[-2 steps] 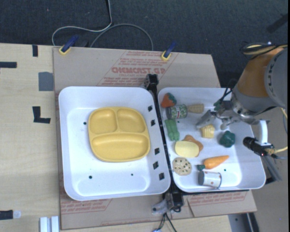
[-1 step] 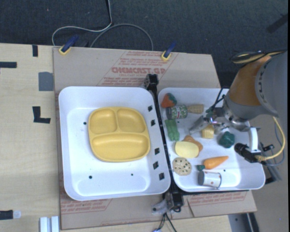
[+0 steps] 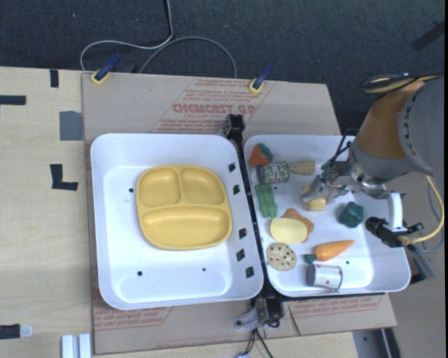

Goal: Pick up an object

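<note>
Here the gripper (image 3: 327, 183) is low inside the right shallow white bin (image 3: 388, 274), near its middle, just above a small pale yellow piece (image 3: 316, 202) of toy food. Whether it is open or closed I cannot tell, because the parts are small and dark in this view. Just beside it, to the right, lies a dark green rounded object (image 3: 351, 214). Below are an orange toy carrot (image 3: 333, 250), a yellow lemon-like object (image 3: 288, 230), a round spotted cookie (image 3: 281, 256) and a small silver can (image 3: 325, 275). The left white bin (image 3: 108, 162) holds a yellow divided plastic plate (image 3: 184, 206).
</note>
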`<state>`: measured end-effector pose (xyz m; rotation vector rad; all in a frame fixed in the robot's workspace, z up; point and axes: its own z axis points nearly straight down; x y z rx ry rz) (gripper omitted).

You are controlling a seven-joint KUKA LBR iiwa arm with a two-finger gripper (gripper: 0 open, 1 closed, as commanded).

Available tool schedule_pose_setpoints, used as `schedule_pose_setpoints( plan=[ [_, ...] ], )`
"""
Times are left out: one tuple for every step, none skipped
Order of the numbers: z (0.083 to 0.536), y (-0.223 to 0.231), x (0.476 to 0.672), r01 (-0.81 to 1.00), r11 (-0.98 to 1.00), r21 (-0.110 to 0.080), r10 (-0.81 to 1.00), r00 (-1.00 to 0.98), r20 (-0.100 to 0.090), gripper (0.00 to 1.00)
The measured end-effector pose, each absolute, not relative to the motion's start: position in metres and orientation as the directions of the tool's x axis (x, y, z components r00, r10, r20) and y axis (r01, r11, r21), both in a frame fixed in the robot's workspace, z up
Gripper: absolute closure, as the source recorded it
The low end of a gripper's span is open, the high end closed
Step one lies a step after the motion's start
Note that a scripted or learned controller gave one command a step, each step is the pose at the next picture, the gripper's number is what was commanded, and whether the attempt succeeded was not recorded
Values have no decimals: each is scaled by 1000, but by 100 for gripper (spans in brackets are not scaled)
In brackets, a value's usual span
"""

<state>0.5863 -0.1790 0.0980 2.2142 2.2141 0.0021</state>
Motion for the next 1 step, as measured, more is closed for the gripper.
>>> schedule_pose_setpoints(
  plan=[
    [190,-78,608,1000,13,10,1000,-13,3,100]
  ],
)
